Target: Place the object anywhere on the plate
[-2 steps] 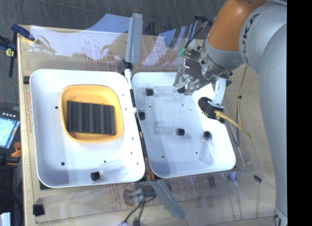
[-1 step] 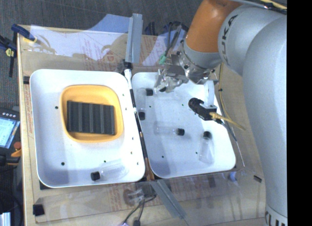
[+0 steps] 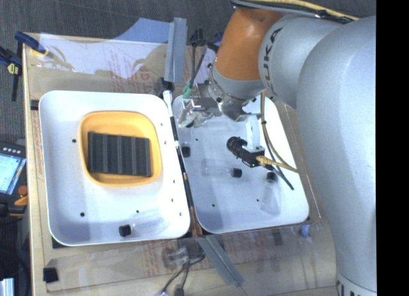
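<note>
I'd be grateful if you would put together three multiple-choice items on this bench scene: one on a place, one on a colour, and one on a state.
1. Which bin holds the plate?
A. left bin in the view
B. right bin in the view
C. neither; it lies on the bench

2. What colour is the plate's rim?
A. blue
B. yellow-orange
C. green

3. Where is the gripper?
A. resting on the plate
B. over the right bin's upper part
C. outside both bins

Key:
1 A: the plate lies inside the left bin.
2 B: its rim is yellow-orange around a dark ridged centre.
3 B: the gripper hangs over the right bin, apart from the plate.
</note>
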`<state>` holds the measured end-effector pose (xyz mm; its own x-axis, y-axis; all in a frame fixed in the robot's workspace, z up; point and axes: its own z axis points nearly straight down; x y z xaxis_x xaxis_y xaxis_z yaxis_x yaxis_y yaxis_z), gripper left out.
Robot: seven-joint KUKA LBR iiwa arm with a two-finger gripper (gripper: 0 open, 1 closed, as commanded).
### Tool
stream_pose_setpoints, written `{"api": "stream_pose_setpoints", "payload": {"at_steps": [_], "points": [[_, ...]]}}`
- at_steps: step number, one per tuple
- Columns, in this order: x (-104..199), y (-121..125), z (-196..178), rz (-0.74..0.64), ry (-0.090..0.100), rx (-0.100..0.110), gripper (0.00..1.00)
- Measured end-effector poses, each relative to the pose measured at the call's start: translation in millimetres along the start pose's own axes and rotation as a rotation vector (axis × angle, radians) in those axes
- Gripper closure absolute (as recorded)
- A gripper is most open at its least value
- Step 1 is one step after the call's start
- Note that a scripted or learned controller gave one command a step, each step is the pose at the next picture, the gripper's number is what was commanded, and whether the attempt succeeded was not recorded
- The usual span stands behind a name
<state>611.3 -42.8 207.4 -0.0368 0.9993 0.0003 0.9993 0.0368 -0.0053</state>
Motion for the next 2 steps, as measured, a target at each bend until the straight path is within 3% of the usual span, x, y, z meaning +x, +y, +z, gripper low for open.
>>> {"api": "stream_pose_setpoints", "payload": {"at_steps": [1, 2], "points": [[-0.8, 0.0, -0.2, 0.001, -0.001, -0.001, 0.00], [62.1, 1.1, -39.4, -0.324, -0.002, -0.005, 0.00]]}}
